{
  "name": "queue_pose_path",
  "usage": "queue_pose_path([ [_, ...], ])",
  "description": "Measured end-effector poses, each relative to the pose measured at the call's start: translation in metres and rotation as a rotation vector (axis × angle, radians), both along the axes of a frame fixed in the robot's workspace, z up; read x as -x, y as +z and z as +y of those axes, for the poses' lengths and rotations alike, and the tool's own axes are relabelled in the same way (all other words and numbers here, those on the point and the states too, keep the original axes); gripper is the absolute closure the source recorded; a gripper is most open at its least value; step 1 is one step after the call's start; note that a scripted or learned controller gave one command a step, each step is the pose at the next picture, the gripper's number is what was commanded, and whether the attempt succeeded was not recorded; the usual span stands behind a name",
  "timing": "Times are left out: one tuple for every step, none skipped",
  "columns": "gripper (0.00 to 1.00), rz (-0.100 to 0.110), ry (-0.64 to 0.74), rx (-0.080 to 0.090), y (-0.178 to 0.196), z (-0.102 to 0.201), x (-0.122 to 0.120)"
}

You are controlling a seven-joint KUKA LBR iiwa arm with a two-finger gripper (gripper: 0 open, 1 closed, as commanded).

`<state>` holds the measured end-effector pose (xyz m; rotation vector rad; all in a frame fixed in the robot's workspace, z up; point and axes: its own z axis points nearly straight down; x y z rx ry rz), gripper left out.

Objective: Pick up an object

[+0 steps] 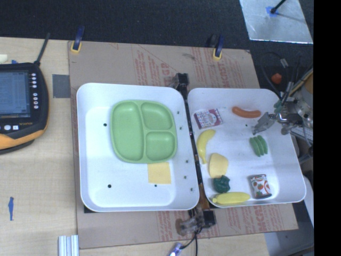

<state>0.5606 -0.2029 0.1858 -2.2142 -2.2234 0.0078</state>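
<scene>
Gripper (265, 125) at the right bin's (290, 167) far right side, reaching in over the rim, metal fingers slightly parted, nothing between them. Hovering over bare white floor, between the sausage (246, 111) just up-left and the green pod (259, 145) just below.

Outward from the gripper, all within the right bin: red-and-white packet (208, 118) well to the left, near the shared wall. Banana (204, 143) below that packet. Pale yellow lump (218, 165) below the banana, dark green broccoli (221, 184) under it, yellow corn cob (231, 198) along the near rim. Small carton (259, 186) down from the pod, near the corner.

Further left, in the left bin (93, 159): green divided plate (143, 130), yellow cheese square (159, 173) just beside its near edge.

Risks, as judgement: no clear target under the fingers, so a straight descent likely closes on bare floor. Sausage and pod both slim and rounded; off-centre closing could roll either aside or squirt it out. Narrow opening leaves little margin for straddling. Closeness to the right rim could mean a finger catching the wall.
</scene>
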Motion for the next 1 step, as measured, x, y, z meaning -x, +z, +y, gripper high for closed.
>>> queue_pose_path([
  [0.0, 0.001, 0.001, -0.001, -0.0462, -0.0086, -0.0064],
])
